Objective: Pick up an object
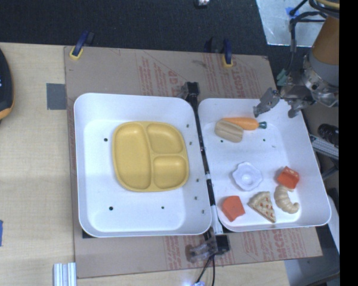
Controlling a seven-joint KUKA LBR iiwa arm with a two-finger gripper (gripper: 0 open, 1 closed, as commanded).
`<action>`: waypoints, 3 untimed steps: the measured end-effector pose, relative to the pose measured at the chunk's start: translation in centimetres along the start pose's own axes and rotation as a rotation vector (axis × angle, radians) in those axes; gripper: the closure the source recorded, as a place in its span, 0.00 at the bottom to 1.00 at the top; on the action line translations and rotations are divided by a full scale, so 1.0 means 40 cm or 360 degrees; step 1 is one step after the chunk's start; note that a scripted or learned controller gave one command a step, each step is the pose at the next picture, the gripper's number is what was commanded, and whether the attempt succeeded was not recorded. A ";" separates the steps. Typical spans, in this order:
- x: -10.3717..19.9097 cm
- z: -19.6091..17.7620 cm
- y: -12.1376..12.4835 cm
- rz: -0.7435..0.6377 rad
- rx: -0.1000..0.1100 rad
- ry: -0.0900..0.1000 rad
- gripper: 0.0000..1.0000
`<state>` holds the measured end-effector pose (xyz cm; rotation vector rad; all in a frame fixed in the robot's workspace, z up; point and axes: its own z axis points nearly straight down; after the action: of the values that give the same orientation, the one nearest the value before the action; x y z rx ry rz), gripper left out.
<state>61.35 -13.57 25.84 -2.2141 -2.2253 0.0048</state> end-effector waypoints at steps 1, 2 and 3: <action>-0.014 0.235 0.051 -0.0002 0.0011 0.0000 0.00; 0.060 0.430 -0.068 0.0002 0.0017 0.0005 0.00; 0.045 0.387 0.100 -0.0001 -0.0012 -0.0001 0.00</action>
<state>65.27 -11.75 10.35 -2.2176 -2.2301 -0.0029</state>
